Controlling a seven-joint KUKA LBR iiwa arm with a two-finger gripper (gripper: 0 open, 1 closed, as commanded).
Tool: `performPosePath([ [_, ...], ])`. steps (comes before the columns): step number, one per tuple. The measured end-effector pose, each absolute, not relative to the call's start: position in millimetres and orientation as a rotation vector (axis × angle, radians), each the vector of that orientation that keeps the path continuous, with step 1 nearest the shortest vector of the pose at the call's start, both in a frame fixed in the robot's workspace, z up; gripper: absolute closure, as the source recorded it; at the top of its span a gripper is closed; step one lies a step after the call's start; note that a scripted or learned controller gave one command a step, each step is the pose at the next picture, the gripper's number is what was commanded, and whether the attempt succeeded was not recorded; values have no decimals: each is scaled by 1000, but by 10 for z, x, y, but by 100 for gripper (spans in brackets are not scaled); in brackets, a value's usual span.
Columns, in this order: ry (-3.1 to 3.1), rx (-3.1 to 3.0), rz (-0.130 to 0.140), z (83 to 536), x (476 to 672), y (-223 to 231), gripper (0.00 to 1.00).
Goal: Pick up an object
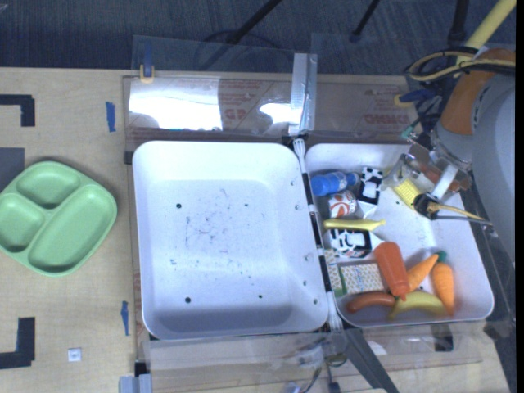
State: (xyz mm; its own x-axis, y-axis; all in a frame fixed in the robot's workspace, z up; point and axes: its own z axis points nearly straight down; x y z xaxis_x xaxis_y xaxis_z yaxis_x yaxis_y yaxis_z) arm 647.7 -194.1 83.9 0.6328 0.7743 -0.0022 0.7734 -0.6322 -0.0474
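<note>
- Overhead, two white bins sit side by side: the left bin point(164, 301) and the right bin point(479, 293), whose left half is crowded with small things.
- The gripper point(427, 188) hangs over the right bin's upper right part, beside a yellow piece point(407, 192); whether its fingers are apart or together cannot be told from this angle.
- Nothing shows between the fingers.
- Along the right bin's left wall lie a blue bottle point(331, 182), a black-and-white toy point(372, 183) and a black-and-white patterned box point(350, 241).
- Lower down lie an orange cylinder point(391, 268), two carrots point(443, 283), a banana point(422, 303) and a red sausage point(370, 300), packed close and touching.
- A green divided plate point(57, 217) rests on the bench, well apart to the left.
</note>
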Motion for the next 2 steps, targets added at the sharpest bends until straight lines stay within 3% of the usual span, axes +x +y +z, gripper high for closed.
performPosePath([
  [1, -1327, -2787, 62, 855, 6440, -1923, 100],
  [2, -1329, -2847, 0, 2045, 6410, -1200, 100],
])
